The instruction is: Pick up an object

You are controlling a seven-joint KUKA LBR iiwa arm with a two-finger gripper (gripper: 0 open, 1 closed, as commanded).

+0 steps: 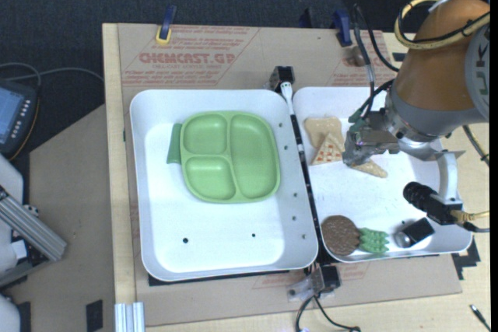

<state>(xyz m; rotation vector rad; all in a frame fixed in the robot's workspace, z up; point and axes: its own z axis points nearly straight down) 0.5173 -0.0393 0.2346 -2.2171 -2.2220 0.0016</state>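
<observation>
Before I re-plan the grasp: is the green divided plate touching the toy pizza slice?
Apart. The camera view shows the green divided plate in the left bin and the pizza slice in the right bin, with the bin walls between them.

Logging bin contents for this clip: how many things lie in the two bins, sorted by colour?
Green: 2, the divided plate in the left bin and the small toy in the right bin
Tan or yellow: 3, the wedge pieces near the gripper
Brown: 1, the round disc
Total: 6
</observation>
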